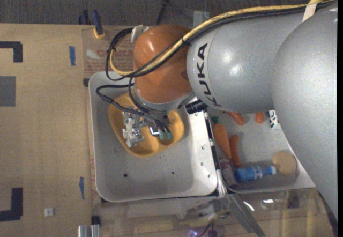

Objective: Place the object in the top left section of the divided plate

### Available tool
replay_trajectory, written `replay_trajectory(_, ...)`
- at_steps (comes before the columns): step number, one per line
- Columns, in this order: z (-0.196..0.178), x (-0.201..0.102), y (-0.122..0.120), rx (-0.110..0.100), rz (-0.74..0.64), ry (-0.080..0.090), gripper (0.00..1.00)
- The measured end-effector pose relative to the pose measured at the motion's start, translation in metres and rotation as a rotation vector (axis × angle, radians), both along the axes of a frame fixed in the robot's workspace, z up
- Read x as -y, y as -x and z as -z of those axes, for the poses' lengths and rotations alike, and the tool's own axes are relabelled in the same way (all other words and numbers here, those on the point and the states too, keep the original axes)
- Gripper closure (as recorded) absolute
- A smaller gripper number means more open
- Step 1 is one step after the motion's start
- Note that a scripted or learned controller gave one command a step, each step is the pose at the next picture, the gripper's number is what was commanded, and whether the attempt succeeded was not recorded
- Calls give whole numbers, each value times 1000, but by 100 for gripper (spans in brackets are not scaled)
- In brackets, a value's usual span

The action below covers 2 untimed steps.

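Near edge of the bench first: right bin [300,179] holds a blue-labelled bottle [254,172] lying on its side, long axis running left-right, a tan round thing [285,162] at its cap end, and carrots [222,142] further in along the bin's left wall. None of that is in play right now. Left bin [144,182] has bare white floor along its near side, then the yellow divided plate [140,147] sits toward its far half. End effector [146,128] hangs straight over the plate, metal hardware overlapping the plate's middle, so plate is directly under it rather than off to a side. Can't tell if it's open or closed, and can't make out any object in it; the orange wrist band [161,67] and grey arm cover the plate's far part. Judgement: which section is "top left" isn't readable from here, dividers mostly hidden, so the coming move hinges on a small lateral offset over the plate, not a reach
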<state>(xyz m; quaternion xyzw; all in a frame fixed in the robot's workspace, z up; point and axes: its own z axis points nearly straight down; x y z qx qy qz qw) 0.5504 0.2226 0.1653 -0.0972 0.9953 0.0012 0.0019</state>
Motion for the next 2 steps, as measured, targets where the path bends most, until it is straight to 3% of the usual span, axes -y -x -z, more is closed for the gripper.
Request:
replay_trajectory(1,-34,50,-44,5,-58,0,100)
replay_trajectory(2,-93,-4,-110,6,40,-3,100)
